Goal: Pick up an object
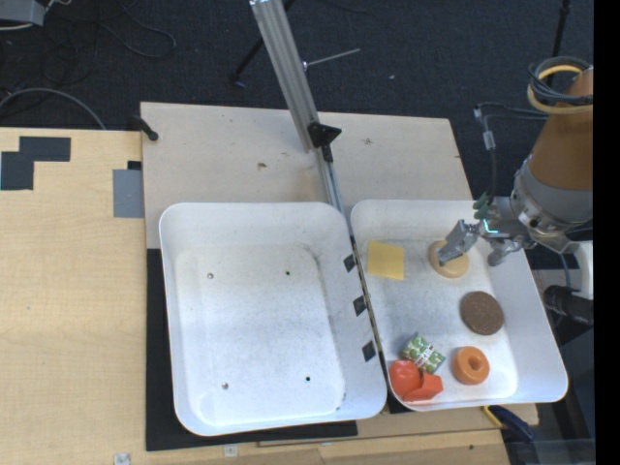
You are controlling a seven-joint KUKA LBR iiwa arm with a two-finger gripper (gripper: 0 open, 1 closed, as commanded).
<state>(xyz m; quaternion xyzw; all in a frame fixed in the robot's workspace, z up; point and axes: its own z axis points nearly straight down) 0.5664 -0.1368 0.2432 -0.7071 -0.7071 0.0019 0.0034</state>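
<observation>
The right bin (542,376) holds several items. A yellow square (386,260) lies near its left wall, with a tan round piece (449,265) to its right. Lower down are a brown disc (480,312), an orange ring (471,365), a green-and-white block (423,353) and a red piece (416,381). My gripper (479,248) hangs over the upper right part of this bin. It is open: one finger (454,245) reaches down to the tan round piece, the other (504,251) stands to its right. Nothing sits between them.
The left bin (194,260) lies beside the right one, parted by a divider with black clips (358,304). A slanted aluminium post (291,76) rises behind the bins. The arm's orange-banded wrist (564,153) stands at the right edge.
</observation>
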